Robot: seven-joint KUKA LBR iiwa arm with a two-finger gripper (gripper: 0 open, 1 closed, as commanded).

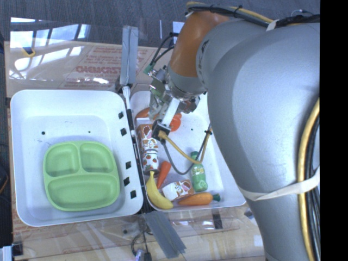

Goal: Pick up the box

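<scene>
Grey arm (261, 118), green plate (81, 174) in left bin (32, 107)

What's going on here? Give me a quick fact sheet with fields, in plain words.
left bin: holds a green divided plate
right bin: box, banana, carrots, green bottle, small carton
gripper: low over the right bin, at the box's upper end
box: lying along the bin's left wall

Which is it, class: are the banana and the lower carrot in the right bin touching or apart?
Touching. The camera view shows the banana's lower end meeting the carrot's pointed tip with no gap.
</scene>
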